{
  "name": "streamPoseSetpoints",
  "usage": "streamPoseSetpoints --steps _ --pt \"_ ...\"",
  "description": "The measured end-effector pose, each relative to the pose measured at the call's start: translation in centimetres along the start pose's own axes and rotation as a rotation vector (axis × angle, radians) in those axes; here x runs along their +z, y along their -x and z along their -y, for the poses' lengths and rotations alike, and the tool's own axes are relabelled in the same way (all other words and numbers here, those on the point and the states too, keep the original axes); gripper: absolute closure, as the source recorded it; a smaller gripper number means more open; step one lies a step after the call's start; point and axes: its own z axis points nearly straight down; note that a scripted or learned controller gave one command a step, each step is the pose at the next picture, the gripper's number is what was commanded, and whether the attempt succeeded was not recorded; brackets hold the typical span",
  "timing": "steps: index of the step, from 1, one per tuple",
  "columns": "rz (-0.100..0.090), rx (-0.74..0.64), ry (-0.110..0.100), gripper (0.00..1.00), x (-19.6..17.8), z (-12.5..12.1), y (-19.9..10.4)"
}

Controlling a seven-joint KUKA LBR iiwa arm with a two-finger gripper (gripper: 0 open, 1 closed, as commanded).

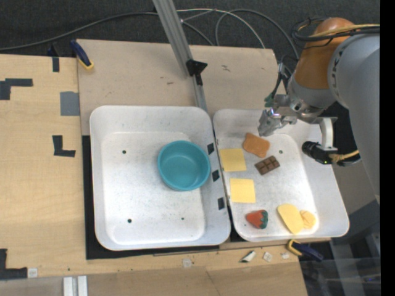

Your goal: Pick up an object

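The right bin holds several toy foods: an orange-brown bread piece, a brown chocolate square, two yellow cheese slices, a strawberry and a yellow wedge. My gripper hangs over the bin's far part, just above and to the right of the bread piece, pointing down. I see nothing between its fingers. The left bin holds a teal bowl.
A grey metal post slants up from between the bins' far edges. Cables trail across the dark floor behind the bench. Blue-and-yellow clamps sit at the bench's far left and front right.
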Motion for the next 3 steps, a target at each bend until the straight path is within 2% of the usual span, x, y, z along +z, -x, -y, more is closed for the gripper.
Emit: streamPoseSetpoints --steps 2,3 --pt "0.002 0.0 0.002 1.0 -10.4 -1.8 1.0" --pt "-0.001 -0.003 -0.006 1.0 -9.6 0.4 -4.7"
